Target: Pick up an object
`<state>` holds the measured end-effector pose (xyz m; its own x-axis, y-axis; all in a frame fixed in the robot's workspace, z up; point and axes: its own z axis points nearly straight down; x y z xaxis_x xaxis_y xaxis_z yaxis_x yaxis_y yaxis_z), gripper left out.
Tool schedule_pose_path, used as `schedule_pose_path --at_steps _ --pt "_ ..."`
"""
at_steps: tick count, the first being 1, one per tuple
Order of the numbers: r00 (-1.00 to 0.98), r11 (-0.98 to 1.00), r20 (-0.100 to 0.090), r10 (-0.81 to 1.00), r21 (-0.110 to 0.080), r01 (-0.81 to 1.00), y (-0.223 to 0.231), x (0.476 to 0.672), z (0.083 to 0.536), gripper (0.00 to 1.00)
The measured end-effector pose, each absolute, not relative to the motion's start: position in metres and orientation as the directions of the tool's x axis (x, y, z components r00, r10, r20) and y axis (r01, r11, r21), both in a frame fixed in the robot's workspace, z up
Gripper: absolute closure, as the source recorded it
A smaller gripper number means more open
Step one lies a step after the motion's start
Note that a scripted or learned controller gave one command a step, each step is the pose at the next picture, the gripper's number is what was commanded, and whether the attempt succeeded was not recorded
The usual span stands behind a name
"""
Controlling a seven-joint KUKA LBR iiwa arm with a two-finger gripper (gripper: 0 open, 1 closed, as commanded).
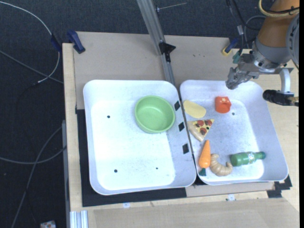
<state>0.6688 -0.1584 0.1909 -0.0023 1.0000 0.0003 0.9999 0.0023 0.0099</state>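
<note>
Your claw [232, 83] hangs over the right bin's [270, 127] far rim; you cannot tell its state. The red block [223, 104] sits just below it, apart, beside a yellow piece [194, 109].

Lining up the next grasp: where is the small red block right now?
The small red block lies in the right white bin, near its far edge, right of the pale yellow chip.

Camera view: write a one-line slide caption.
Gripper above the right bin's far edge, near a red block; green bowl in the left bin.
</note>
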Motion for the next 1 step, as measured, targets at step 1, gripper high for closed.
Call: schedule_pose_path --at_steps 1 --pt "-0.002 0.002 0.0 1.0 0.008 1.0 -0.158 0.6704 0.2422 1.0"
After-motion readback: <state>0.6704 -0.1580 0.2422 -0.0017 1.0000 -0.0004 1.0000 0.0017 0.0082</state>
